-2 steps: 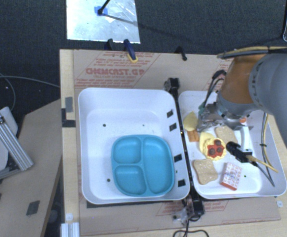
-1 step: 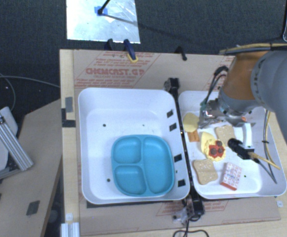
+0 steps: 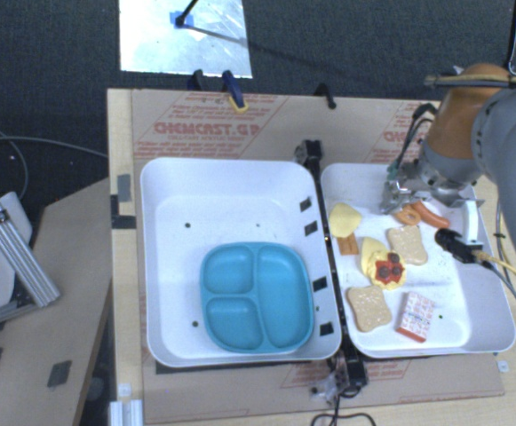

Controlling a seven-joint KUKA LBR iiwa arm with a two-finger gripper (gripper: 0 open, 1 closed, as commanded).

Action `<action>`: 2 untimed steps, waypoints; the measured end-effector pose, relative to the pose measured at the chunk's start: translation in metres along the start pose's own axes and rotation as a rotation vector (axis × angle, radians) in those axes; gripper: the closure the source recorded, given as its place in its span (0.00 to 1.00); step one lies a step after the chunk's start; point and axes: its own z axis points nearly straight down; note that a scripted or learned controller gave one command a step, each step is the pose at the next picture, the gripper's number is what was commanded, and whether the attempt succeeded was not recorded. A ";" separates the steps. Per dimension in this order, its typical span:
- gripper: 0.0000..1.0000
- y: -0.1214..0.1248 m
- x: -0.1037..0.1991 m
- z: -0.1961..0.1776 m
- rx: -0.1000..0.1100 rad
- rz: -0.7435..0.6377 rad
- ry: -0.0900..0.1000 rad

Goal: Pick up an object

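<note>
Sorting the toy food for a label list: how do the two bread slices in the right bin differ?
The upper bread slice lies mid-bin beside the red-and-yellow piece; the lower bread slice lies near the front, beside the pink packet. The upper looks paler, the lower browner. Both lie flat.

One fixed camera, mounted high above the bench (image 3: 195,118) and tilted downward. We look at a slant, so the bench's far edge runs along the upper part of the view and its near edge along the lower. Both white bins fit whole in our frame: the right bin (image 3: 484,327) lies directly beneath the gripper (image 3: 398,193), the left bin (image 3: 164,238) well off to the gripper's left in our view. The arm (image 3: 497,140) enters from our right. Distance is moderate; dark floor (image 3: 44,51) shows beyond the bench, and small items in the bins read only coarsely.
</note>
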 end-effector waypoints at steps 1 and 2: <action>1.00 0.015 -0.055 -0.001 0.000 0.000 0.000; 1.00 -0.060 -0.062 0.000 0.008 0.000 0.004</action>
